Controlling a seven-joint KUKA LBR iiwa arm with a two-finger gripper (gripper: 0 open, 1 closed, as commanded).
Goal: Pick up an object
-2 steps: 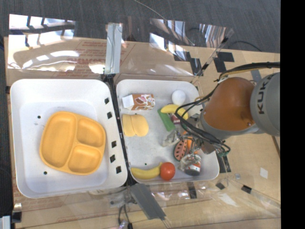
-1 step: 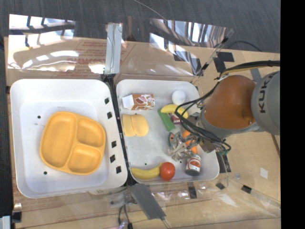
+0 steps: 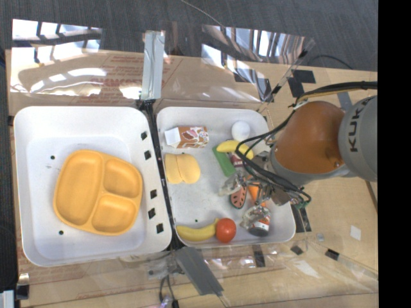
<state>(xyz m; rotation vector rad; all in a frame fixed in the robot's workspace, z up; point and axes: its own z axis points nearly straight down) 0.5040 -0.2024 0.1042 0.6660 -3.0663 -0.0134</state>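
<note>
1. A yellow divided tray (image 3: 97, 190) is sat in the left bin (image 3: 38, 236), well left of the pincer.
2. In the right bin (image 3: 192, 220), a small carton (image 3: 187, 136) and a pale yellow bun-like thing (image 3: 182, 169) are found left of the pincer.
3. A banana (image 3: 196, 232) and a tomato (image 3: 225, 230) are laid touching, below-left of it.
4. The pincer (image 3: 252, 201) is lowered over a jumble of small toys (image 3: 236, 194); its opening and grip can't be made out.
5. A white ball (image 3: 240, 130) is seen above it.
</note>
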